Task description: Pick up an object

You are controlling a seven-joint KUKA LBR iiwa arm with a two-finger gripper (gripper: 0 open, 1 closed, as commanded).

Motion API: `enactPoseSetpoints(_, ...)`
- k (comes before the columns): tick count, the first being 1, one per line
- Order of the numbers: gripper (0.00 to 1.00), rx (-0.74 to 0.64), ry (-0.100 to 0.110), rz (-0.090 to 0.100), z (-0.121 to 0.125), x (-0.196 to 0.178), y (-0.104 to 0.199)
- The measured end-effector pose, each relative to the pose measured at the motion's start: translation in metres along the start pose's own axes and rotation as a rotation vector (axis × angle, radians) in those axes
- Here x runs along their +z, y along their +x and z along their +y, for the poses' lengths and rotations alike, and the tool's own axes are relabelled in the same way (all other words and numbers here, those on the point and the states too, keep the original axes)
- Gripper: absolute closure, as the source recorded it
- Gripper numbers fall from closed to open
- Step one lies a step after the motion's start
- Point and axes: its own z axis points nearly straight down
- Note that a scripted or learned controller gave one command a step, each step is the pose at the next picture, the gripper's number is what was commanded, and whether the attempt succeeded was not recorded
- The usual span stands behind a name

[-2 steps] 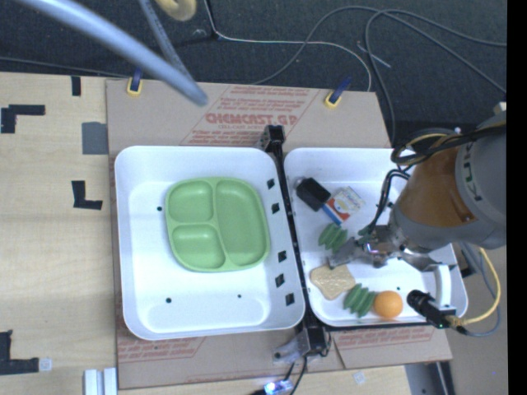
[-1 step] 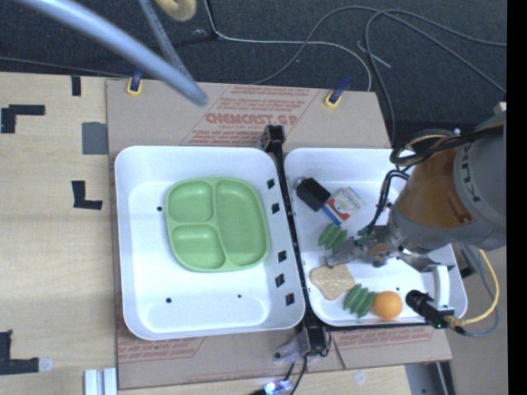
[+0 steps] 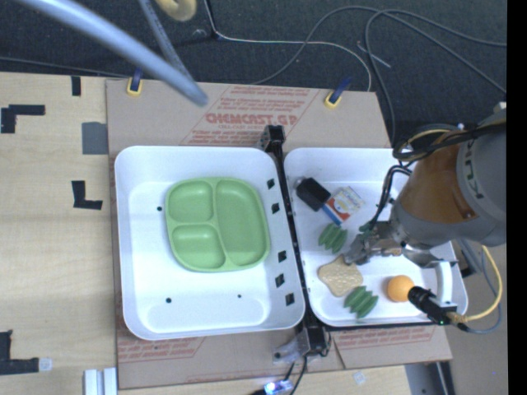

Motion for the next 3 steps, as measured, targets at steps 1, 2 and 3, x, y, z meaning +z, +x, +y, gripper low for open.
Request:
enactPoseSetpoints(1, 1.00, -0.001, 0.000, -0.003, 0.004, -0.062, 0.004)
enactPoseSetpoints(2, 1.00, 0.000, -0.001, -0.004, 0.007, -0.125, 0.003)
enactPoseSetpoints(3, 1.00, 0.000, 0.005, -0.002, 0.007, -0.128, 0.003)
